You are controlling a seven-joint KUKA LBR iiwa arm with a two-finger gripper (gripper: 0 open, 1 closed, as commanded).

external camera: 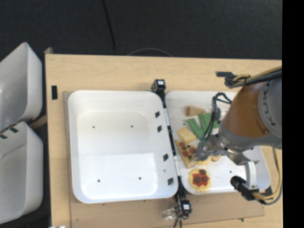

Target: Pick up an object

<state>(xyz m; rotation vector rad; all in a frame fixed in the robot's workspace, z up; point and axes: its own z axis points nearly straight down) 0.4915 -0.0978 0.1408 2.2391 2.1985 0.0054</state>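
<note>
Camera view: gripper (pixel 203 152) lowered among toy food in right bin (pixel 259 175), presumably for picking; finger state cannot be told.

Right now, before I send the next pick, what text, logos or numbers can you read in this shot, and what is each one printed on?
"KU": dark letters running down the grey arm casing at the right edge, cut off by the frame.
Small black tag on the wooden bench: too small to read.
White right-hand bin, flat round yellow toy with red spots and green toy pieces: no lettering visible.
</note>
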